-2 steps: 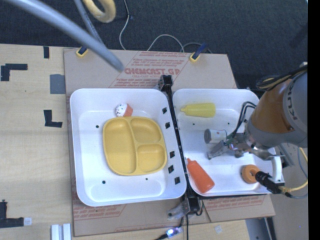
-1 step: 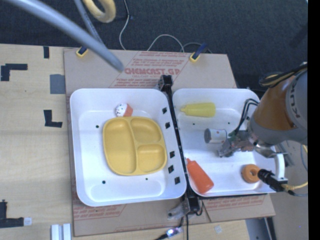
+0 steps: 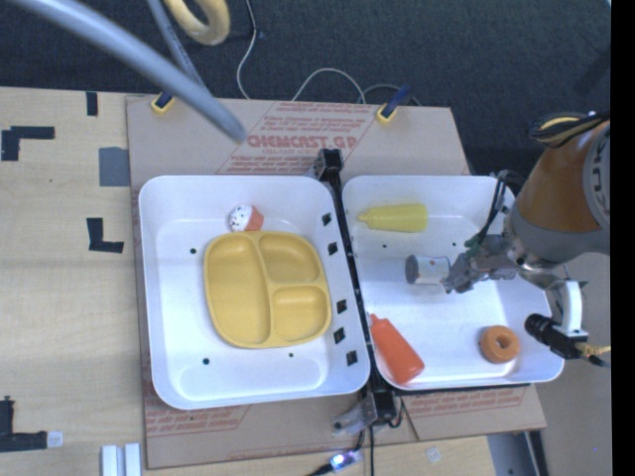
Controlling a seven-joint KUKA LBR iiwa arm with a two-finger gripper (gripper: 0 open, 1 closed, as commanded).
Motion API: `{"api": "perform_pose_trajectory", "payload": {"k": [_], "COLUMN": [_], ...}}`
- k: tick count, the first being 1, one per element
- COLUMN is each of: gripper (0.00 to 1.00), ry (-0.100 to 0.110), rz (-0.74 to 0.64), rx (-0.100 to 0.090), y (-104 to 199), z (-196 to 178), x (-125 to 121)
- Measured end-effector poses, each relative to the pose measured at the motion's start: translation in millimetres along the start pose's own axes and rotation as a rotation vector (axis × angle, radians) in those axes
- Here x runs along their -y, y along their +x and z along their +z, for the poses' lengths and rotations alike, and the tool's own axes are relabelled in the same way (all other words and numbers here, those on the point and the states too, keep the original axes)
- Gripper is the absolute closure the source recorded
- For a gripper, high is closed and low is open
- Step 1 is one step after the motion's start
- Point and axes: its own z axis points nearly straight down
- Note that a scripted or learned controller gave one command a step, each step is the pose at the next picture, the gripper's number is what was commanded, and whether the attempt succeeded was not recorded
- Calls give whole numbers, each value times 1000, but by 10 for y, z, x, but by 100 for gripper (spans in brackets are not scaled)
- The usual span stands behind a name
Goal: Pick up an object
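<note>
Nearest the camera, at the bottom of the view, an orange bottle (image 3: 397, 350) lies tilted in the near left corner of the right bin (image 3: 451, 191), its upper end against the divider between the bins. Just right of it, near the bin's front wall, sits a brown doughnut (image 3: 498, 344).

Farther back in the same bin a yellow corn cob (image 3: 394, 217) lies on its side, well apart from the rest. Between cob and doughnut, near the middle of the bin, is a small grey cylinder (image 3: 428, 270) lying on its side.

Reaching in from the right is the arm (image 3: 561, 201), grey with its orange band — its gripper (image 3: 464, 273) is low over the bin floor, just beside the cylinder's right end. Whether the tool is released or clenched I cannot tell; its tip is dark and small, and the cylinder is not clearly caught in it.

In the left bin (image 3: 159, 266) a yellow tray (image 3: 266, 288) with three compartments lies flat near the middle. Behind it, touching or nearly touching its back rim, is a small white and orange toy (image 3: 244, 218).

Both bins rest on a cardboard sheet (image 3: 298, 132) with red print, on a pale wooden bench (image 3: 60, 266).
</note>
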Motion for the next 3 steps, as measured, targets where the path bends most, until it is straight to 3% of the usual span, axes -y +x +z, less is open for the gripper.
{"api": "perform_pose_trajectory", "payload": {"k": [1, 2, 3], "gripper": [100, 100, 100], "ry": [0, 3, 4], "rz": [2, 1, -4], "rx": [1, -1, -2], "y": [-86, -83, 373], "z": [-505, -595, -538], "x": [46, 40, -147]}}
